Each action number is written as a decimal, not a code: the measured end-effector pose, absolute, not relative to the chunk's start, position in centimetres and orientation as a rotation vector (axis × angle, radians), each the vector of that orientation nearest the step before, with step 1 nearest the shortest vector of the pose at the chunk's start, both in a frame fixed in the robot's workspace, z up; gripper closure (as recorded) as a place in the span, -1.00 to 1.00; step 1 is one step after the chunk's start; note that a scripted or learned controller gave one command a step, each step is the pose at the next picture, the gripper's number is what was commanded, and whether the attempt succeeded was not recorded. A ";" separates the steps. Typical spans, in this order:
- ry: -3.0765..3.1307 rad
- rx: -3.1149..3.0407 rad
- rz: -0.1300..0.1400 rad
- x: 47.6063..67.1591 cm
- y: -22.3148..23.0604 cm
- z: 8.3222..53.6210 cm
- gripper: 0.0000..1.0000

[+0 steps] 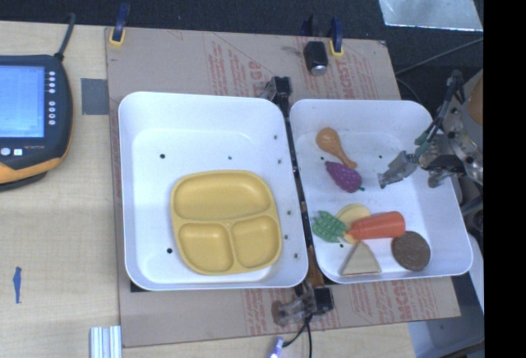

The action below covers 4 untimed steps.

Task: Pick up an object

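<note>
A: Which step is this, would you say?

B: The approach, by my reading. The grey two-finger gripper (403, 170) hangs over the right-hand shallow white bin (444, 202), near its right wall, with nothing between its fingers. Whether those fingers are spread or pressed together I cannot tell; they blur into one dark shape.

A: And the things to pick from?

B: All measured from the long orange carrot-shaped toy (376, 225) near the bin's front: a brown round disc (410, 250) just to its right, a tan wedge (360, 260) just in front, a green leafy piece (328, 226) at its left end, a pale yellow round piece (355, 212) touching its far side. Farther back lie a purple grape-like cluster (343, 176) and a tan drumstick-shaped toy (334, 144).

A: The next move?

B: Probably settling on one item, centring above it and descending. The purple cluster lies nearest and stands apart.

A: Any writing?

B: Red print runs along the brown cardboard sheet (246, 61) under the bins, too small to read.
</note>
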<state>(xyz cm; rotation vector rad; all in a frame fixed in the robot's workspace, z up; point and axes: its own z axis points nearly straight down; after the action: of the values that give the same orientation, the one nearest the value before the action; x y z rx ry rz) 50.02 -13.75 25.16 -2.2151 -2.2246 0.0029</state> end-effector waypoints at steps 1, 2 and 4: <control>-2.226 -2.214 0.005 54.5 -12.3 9.1 -1.00; -2.223 -2.217 0.001 62.7 -11.4 9.2 -1.00; -2.224 -2.216 0.002 58.6 -10.8 9.2 -1.00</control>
<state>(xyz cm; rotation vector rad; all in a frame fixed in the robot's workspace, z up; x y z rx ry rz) 58.65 -10.76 9.19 -2.2163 -2.2237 0.0023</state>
